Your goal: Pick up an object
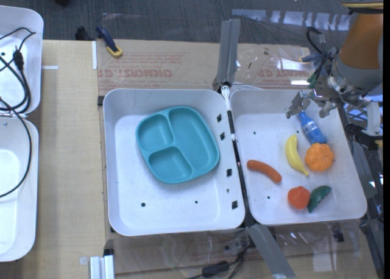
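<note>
Six small things lie in the right bin (pixel 268 208); nearest the tool (pixel 312 106), at upper right, is a blue bottle (pixel 311 129), probably light, stiff, slippery. Grip across its middle. Tool's state: cannot tell.

A teal divided plate (pixel 177 144) lies in the left white bin (pixel 122 211). Black cables (pixel 15 77) curl over white trays at the frame's left edge.
</note>
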Action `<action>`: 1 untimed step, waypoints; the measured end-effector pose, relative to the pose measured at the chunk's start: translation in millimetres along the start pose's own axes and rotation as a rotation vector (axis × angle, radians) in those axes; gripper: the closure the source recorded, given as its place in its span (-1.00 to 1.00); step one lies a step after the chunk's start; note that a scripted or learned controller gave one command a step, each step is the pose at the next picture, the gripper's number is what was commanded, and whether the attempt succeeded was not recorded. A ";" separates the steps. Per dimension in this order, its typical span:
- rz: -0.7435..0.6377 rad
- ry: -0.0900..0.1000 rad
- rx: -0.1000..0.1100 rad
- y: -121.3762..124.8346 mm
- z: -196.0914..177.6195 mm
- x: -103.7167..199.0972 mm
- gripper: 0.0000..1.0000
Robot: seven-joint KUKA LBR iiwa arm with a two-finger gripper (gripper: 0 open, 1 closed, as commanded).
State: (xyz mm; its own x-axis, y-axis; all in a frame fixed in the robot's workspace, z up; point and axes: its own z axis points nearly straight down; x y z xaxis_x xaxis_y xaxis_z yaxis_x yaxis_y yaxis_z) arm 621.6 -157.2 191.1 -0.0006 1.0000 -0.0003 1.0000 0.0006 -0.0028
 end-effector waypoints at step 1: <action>-0.003 0.006 -0.002 -40.8 99.1 -6.5 -1.00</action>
State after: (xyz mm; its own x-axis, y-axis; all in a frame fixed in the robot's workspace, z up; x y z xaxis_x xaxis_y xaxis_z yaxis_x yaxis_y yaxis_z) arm 580.5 -163.7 92.1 -0.0033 1.0000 0.0057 1.0000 0.0033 -0.0003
